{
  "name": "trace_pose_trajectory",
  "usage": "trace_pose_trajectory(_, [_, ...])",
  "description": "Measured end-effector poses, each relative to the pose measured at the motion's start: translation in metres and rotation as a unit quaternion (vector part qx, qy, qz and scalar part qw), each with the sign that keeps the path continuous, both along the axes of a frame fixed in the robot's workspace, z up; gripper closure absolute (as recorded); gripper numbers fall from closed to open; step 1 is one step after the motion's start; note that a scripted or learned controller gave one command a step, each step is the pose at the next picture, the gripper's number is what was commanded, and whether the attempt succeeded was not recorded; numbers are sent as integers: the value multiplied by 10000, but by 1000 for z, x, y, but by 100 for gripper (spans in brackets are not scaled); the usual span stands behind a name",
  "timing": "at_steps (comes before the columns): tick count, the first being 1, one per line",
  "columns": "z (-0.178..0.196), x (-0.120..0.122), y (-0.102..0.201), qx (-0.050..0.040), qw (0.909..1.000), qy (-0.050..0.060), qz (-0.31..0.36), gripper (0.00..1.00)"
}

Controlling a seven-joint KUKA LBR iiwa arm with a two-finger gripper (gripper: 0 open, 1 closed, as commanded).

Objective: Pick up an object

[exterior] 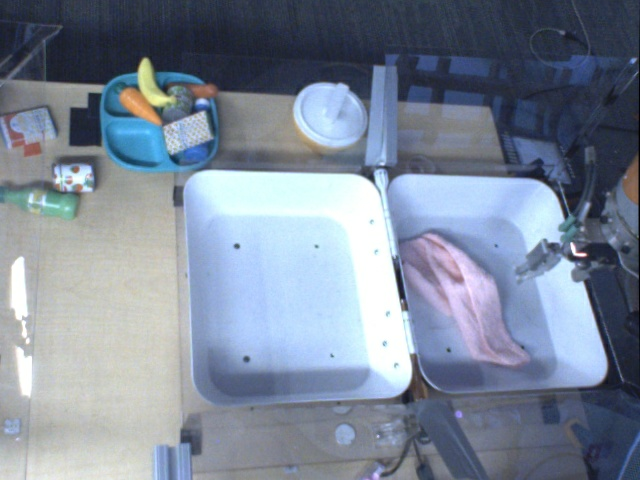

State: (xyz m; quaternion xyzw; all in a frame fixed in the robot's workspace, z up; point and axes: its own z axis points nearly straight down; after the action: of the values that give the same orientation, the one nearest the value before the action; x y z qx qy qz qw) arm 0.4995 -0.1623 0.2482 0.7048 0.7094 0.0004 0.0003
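Camera view, crumpled pink cloth (pixel 460 295), R bin (pixel 520 196)

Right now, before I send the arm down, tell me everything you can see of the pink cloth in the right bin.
The pink cloth looks like soft, thin fabric, pale pink, crumpled into a long folded heap. It lies flat on the floor of the right bin, running from near the left wall, by the divider, slantwise toward the front right corner. Folds and ridges run along its length. It rests on the bin floor alone; the gripper is off to its right, apart from it.
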Motion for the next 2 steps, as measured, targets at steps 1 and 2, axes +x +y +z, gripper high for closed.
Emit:
trace_pose_trajectory(1, [-134,69,82,2,9982,14,-598,0])
trace_pose_trajectory(2, [-158,82,45,-3,10000,-55,30,0])
